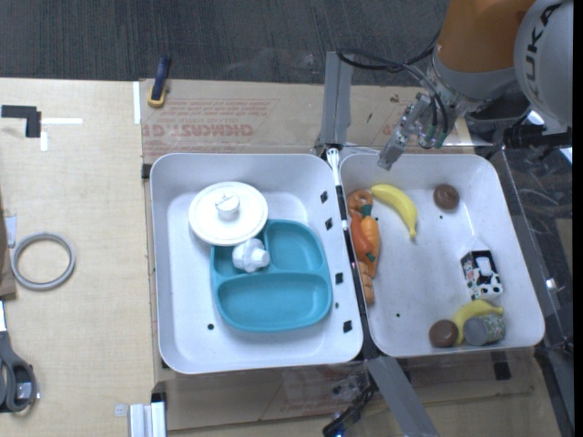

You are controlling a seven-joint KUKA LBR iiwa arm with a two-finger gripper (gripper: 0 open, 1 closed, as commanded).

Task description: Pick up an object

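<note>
Two white bins side by side on a bench. Left bin (164, 271): one teal divided tray (282, 289); one round white lid (228, 213) overlapping the tray's far left corner; one small white lump (250, 258) on the tray just near the lid. Right bin (414, 321): one banana (399, 206) toward the far left; one orange carrot toy (365, 239) along the left wall, just left of the banana; one brown disc (445, 197) at the far right; one black-and-white cow-print block (481, 274) near the right wall; at the near right corner, one second brown disc (444, 333), one small yellow piece (477, 310) and one grey lump (485, 330), all close together. Gripper (390, 157) hangs over the far rim of the right bin, apart from every object, nothing between its fingers; whether they are spread or closed cannot be told. Grey arm with orange band (483, 21) enters from far right. Surroundings: cardboard sheet (237, 116) beyond the bins; pale wood bench (73, 335); one grey ring (41, 260) at left; scissors (16, 381) at the near left edge; one blue-and-yellow tool (161, 80) at the far edge; dark carpet (228, 16) beyond.
</note>
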